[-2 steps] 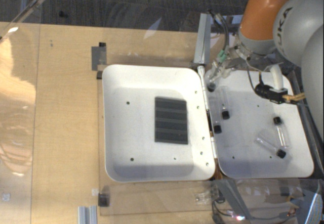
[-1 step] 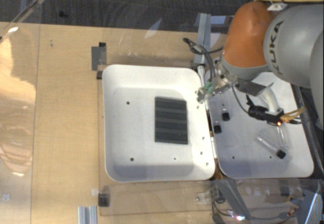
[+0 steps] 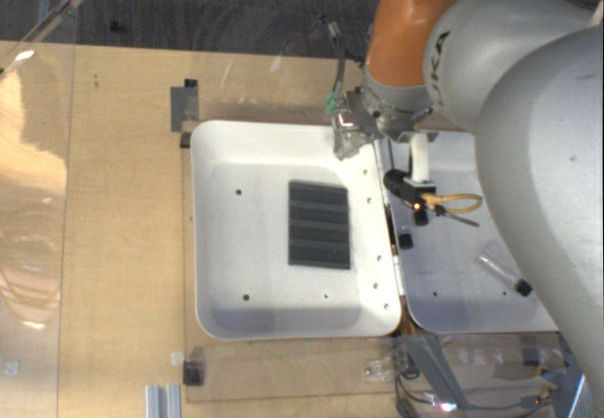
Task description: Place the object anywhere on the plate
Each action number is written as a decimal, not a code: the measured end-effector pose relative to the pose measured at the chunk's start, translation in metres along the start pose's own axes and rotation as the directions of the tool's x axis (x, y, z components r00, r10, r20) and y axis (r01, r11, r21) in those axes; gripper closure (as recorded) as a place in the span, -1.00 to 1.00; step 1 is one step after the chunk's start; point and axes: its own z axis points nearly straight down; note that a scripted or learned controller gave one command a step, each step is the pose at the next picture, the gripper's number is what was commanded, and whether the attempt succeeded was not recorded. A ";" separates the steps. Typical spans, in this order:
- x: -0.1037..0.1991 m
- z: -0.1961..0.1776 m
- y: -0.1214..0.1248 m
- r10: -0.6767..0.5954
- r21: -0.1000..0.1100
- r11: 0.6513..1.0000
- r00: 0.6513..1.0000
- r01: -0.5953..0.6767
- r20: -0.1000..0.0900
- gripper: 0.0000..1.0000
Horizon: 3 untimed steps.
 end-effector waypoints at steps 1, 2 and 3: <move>0.064 0.062 0.007 0.117 0.004 0.993 0.993 -0.117 0.000 1.00; 0.135 0.095 0.006 -0.260 -0.008 0.966 0.966 0.260 -0.002 1.00; 0.162 0.092 -0.092 -0.634 -0.014 0.773 0.773 0.634 0.001 1.00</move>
